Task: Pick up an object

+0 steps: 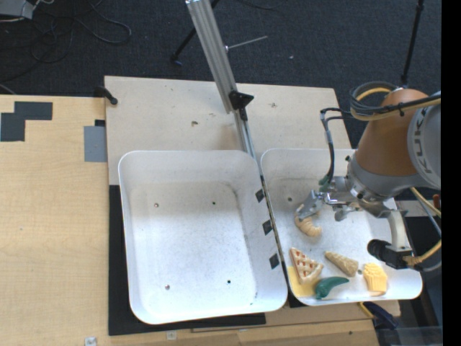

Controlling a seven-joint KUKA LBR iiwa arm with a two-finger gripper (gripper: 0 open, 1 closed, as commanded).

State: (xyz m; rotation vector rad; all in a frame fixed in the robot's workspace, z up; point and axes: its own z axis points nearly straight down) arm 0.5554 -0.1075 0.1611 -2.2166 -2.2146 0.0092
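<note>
Closest to the lens, along the right bin's (414,288) near edge, four small toy foods sit in a loose row: a green piece (330,286), a waffle-patterned wedge (305,264) just left of it, a tan cone-like piece (342,262), and a yellow ridged piece (374,277) toward the right corner. Further back in the same bin a pale, curved croissant-like piece (310,227) lies by itself. The hand (311,209) hangs right over it — metal parts close above the piece, perhaps touching it, though whether its fingers are spread or closed I cannot tell from here. The arm's (385,146) orange band bulks in from the right. The left bin (130,193) sits alongside on the pale surface (166,117), and a slanted metal rail (216,56) rises behind the two bins.
</note>
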